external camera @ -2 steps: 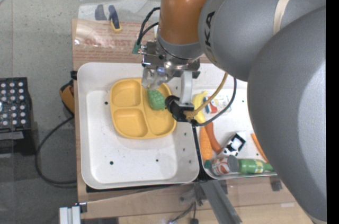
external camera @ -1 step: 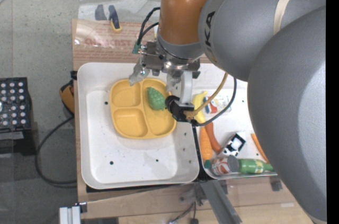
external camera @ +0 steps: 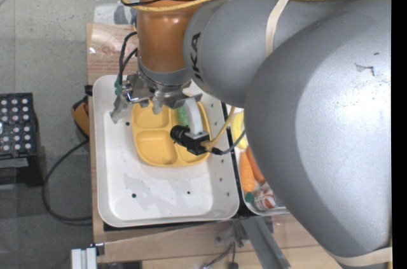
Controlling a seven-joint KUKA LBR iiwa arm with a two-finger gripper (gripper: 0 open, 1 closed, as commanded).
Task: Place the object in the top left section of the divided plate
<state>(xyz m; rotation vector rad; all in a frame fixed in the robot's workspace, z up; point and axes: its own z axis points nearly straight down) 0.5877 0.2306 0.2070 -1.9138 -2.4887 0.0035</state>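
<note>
Plate (external camera: 160, 148), yellow and divided, sits in left white bin (external camera: 121, 185) on wooden desk (external camera: 159, 239). Gripper (external camera: 162, 105) hovers over its upper part; grip state: cannot tell. Arm (external camera: 305, 102) blocks right bin.

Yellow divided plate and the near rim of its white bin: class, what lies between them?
Bare white bin floor lies between the plate and that rim, in the camera view.

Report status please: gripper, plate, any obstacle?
Gripper low over yellow divided plate in left bin. Green object at plate's upper right. Arm covers much of right bin.
</note>
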